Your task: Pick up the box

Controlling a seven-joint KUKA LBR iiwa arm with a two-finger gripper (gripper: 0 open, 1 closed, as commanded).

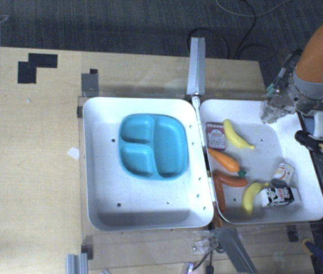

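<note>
At right bin's (315, 210) far corner, gripper (274, 114) was seen hovering; finger state could not be told. Box (215, 136) was left ungrasped, well apart; whole pick remained.

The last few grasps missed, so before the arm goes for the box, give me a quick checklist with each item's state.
1. Box in view, right bin, by the divider: ok.
2. Box top uncovered: ok.
3. Room around box: not ok, a banana and carrot lie close beside it.
4. Pincer above box: not ok, it sits at the bin's far right corner.
5. Pincer carrying nothing: cannot tell.
</note>
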